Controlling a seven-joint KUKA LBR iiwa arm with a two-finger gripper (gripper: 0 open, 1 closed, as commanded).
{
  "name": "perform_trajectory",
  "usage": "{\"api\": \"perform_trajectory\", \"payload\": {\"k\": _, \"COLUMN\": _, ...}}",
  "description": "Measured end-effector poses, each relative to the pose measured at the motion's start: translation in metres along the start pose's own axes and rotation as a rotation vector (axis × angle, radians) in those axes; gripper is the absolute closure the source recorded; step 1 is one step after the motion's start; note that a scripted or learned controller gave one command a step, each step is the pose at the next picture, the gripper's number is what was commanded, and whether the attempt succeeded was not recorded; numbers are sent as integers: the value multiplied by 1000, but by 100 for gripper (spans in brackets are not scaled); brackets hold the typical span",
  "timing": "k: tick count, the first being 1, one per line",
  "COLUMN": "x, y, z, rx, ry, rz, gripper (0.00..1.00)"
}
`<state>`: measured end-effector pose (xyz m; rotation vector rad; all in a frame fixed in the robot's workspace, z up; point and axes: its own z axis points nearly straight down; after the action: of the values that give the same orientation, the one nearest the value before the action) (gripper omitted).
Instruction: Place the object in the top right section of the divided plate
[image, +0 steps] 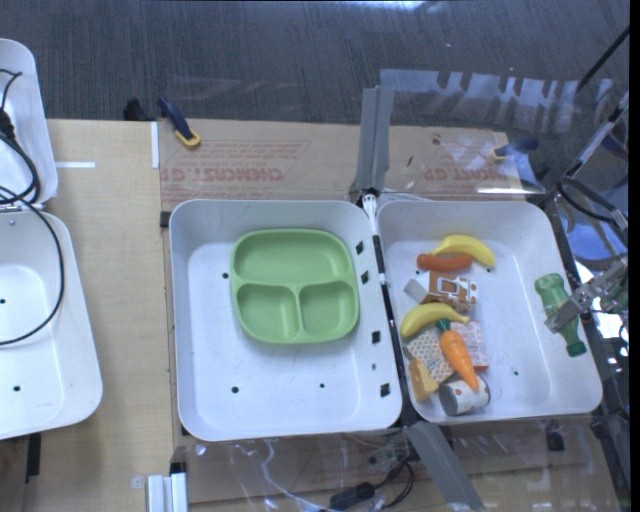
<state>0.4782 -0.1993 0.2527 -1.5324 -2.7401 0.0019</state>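
The green plate (293, 258) lies flat in the left bin (200, 330), a little above that bin's middle and apart from all its walls. It has one wide section across the far side and two smaller ones side by side along the near side; all three show bare green.

Nothing for it has left the right bin (530, 385). A green bottle (553, 295) lies there on its side close to the right wall, well apart from the other things. The gripper (592, 292) sits just beside the bottle at the bin's right rim, perhaps touching it. Glare and clutter blur that spot, so I cannot tell whether it is open, closed or gripping the bottle.

The other things lie heaped down the left half of that bin:
- A banana (466, 247) is farthest from me, with a red sausage (445, 262) just under it.
- Next is an orange and white box (456, 290).
- A second banana (432, 317) follows, then a carrot (458, 358).
- A grey can (465, 396) lies nearest the front wall.

The two bins touch along their shared wall on the brown counter (260, 160). A blue and yellow clamp (178, 124) lies at the counter's far edge.
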Motion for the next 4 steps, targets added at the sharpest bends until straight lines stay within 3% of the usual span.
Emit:
{"api": "perform_trajectory", "payload": {"k": 1, "x": 56, "y": 40, "z": 46, "rx": 1, "ry": 1, "rz": 163, "gripper": 100}}
{"api": "perform_trajectory", "payload": {"k": 2, "x": 96, "y": 115, "z": 45, "rx": 1, "ry": 0, "rz": 98, "gripper": 100}}
{"api": "perform_trajectory", "payload": {"k": 3, "x": 138, "y": 198, "z": 45, "rx": 3, "ry": -1, "rz": 128, "gripper": 100}}
{"api": "perform_trajectory", "payload": {"k": 4, "x": 137, "y": 274, "z": -16, "rx": 1, "ry": -3, "rz": 84, "gripper": 100}}
